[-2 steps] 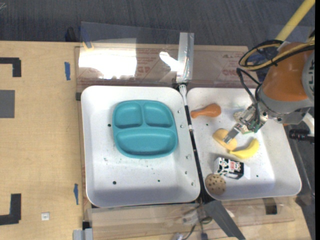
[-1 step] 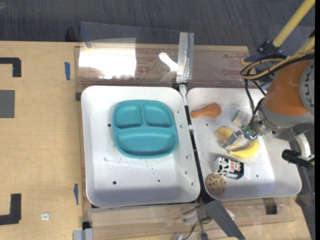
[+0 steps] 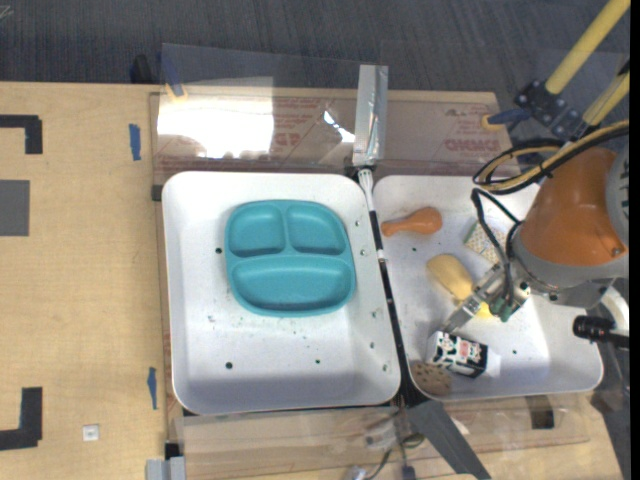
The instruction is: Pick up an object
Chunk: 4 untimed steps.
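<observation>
While the arm reaches in from the right: its grey body with the orange band [image 3: 572, 223] hangs over the right bin.

Gripper: the gripper [image 3: 470, 313] points down and to the left, low over the floor of the right bin; its thin fingers come together at a narrow tip.

Grip state: it cannot be told whether the fingers are apart or closed, because they are small and partly blurred; no object is seen between them.

Yellow object: a yellow rounded piece [image 3: 450, 275] lies near the middle of the right bin, just beside the gripper, on its upper left side; contact cannot be told.

Orange object: an orange piece shaped like a drumstick [image 3: 412, 222] lies in the upper left part of the right bin, apart from the gripper.

Black and white object: a small black and white item [image 3: 461, 353] lies near the front edge of the right bin, just below the gripper tip.

Brown object: a small brown speckled piece [image 3: 431, 373] lies by the front left corner of the right bin, beside the black and white item.

Right bin: the white bin [image 3: 560, 363] holds all four small things.

Left bin: the other white bin [image 3: 195, 268] holds a teal divided plate [image 3: 290, 256] with three compartments, lying flat near its middle.

Cables: black and yellow cables [image 3: 505, 168] run along the arm above the right bin.
</observation>
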Tool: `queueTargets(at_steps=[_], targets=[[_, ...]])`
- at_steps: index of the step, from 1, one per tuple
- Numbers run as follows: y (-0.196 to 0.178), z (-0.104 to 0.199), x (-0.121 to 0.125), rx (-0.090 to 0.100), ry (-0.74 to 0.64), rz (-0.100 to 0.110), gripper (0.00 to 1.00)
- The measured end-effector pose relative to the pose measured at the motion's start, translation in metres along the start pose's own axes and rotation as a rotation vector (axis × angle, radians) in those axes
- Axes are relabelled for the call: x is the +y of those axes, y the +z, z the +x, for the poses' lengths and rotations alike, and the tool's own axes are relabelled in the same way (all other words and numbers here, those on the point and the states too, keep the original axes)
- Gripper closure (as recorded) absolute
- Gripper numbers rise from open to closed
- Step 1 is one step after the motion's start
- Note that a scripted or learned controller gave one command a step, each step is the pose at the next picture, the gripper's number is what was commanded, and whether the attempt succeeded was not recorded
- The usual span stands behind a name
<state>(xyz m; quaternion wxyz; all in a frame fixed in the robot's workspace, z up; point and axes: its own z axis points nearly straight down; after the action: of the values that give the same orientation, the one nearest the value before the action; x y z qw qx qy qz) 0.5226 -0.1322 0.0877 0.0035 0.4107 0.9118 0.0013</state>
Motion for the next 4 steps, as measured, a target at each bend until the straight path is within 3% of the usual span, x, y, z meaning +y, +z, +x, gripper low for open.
queueTargets(at_steps=[1, 2, 3, 4], targets=[[0.0, 0.001, 0.05, -0.001, 0.02, -0.002, 0.0], [0.001, -0.048, 0.079, 0.0, 0.07, 0.001, 0.0], [-0.012, -0.049, 0.082, -0.007, 0.068, -0.007, 1.0], [-0.103, -0.019, 0.138, -0.003, 0.119, -0.008, 1.0]])
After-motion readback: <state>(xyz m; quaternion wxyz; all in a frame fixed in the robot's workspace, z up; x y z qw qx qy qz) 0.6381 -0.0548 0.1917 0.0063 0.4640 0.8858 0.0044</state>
